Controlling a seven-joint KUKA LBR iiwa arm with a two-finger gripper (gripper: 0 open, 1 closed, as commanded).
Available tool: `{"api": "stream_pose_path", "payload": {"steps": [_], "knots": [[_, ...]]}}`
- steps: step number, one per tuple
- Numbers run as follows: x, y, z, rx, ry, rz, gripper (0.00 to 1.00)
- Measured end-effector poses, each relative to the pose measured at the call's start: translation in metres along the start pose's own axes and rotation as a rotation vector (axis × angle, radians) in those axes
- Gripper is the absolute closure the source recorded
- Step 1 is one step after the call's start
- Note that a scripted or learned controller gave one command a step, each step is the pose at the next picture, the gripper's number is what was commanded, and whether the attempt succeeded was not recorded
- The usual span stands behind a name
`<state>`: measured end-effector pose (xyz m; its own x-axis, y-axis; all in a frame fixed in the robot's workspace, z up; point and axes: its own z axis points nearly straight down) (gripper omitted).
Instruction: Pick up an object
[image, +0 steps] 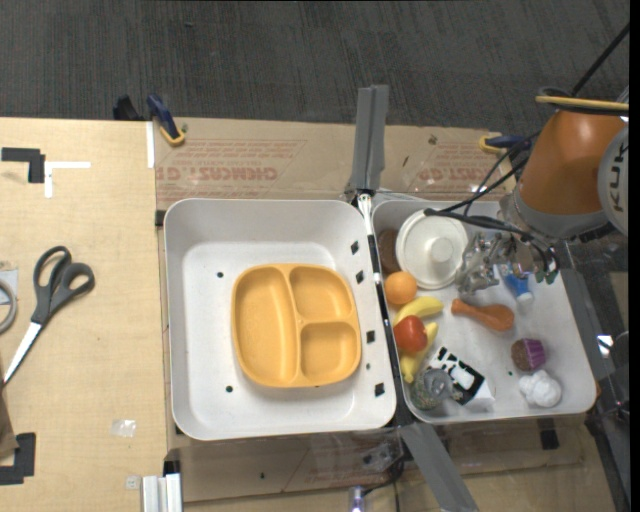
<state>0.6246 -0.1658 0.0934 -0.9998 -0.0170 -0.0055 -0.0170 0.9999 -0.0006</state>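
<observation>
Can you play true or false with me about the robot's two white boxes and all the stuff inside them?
1. The yellow divided plate lies in the left bin. True.
2. The scissors lie inside the right bin. False: they lie on the bench, left of both bins.
3. The orange sits beside the white bowl. True.
4. The gripper hangs over the left bin. False: it is over the right bin, near the bowl.
5. The carrot is on the yellow plate. False: it lies in the right bin.
</observation>
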Motion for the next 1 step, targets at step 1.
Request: {"api": "stream_pose_path", "payload": {"steps": [1], "knots": [[-0.0201, -0.0566, -0.0020, 0.002, -0.004, -0.244, 1.00]]}}
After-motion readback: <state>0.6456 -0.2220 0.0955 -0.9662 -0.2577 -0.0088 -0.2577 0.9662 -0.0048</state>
